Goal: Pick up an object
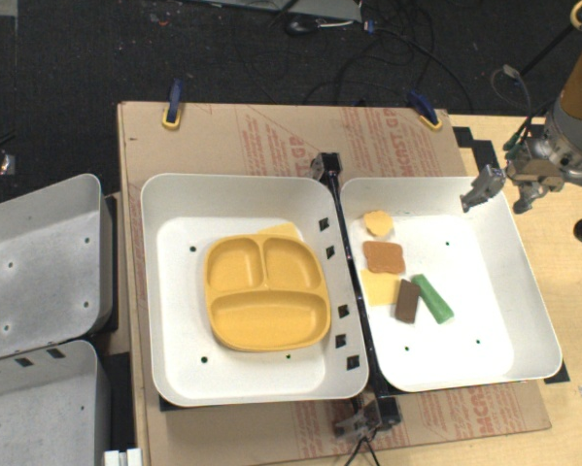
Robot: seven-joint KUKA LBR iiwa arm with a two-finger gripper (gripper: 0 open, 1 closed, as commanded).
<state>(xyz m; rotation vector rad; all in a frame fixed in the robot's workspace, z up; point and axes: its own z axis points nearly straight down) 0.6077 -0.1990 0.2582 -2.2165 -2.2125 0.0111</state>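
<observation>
From above, the bench carries two shallow white bins side by side on a cardboard sheet (271, 139) held by blue-and-yellow clamps (174, 105) at its far edge. The left bin (174, 250) holds a yellow divided tray (267, 292) with three compartments, lying flat near the middle. The right bin (485, 328) holds a small cluster close to its left wall: a round pale-orange piece (378, 223) farthest back, a brown square piece (384, 257) just in front of it, a flat yellow piece (378, 286) under and beside that, then a dark brown block (407, 301) touching a green block (432, 299) that lies at a slant. The gripper (504, 190) hangs over the far right corner of the right bin, well apart from the cluster, its two fingers spread apart with nothing between them. The grey arm enters from the right edge above it
</observation>
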